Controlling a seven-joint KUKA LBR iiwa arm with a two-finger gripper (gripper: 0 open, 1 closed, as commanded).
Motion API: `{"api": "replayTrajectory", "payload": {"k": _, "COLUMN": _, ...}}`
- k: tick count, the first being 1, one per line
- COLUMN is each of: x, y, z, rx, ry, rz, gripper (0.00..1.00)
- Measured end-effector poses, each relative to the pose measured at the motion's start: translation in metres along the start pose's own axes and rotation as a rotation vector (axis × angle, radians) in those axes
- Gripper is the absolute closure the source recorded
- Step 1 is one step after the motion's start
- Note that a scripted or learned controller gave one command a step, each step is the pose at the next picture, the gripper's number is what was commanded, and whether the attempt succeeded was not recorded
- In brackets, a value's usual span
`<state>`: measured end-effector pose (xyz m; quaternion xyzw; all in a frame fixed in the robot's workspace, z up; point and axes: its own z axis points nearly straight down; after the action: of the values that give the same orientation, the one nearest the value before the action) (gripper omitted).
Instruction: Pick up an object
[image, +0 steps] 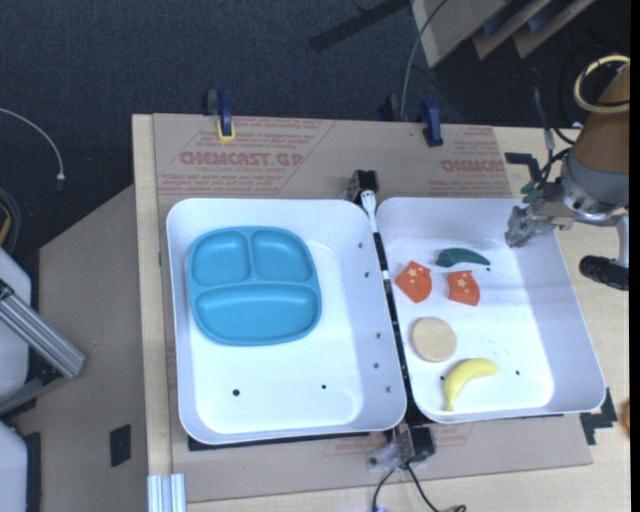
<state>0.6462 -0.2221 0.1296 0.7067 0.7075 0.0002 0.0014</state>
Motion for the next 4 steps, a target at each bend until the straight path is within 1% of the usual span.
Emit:
{"api": "replayTrajectory", "payload": {"k": 1, "x": 0.007, "y": 0.004, "z": -0.060, "rx": -0.003, "ry": -0.001, "rz": 0.000, "gripper": 1.00}}
{"api": "replayTrajectory", "payload": {"k": 2, "x": 0.016, "y": 0.005, "z": -0.108, "rx": -0.003, "ry": -0.001, "rz": -0.001, "gripper": 1.00}}
{"api": "replayTrajectory", "payload": {"k": 3, "x": 0.016, "y": 0.006, "z": -0.145, "rx": -0.004, "ry": -0.001, "rz": 0.000, "gripper": 1.00}}
{"api": "replayTrajectory", "payload": {"k": 4, "x": 0.061, "y": -0.011, "z": -0.148, "rx": 0.004, "ry": 0.002, "rz": -0.001, "gripper": 1.00}}
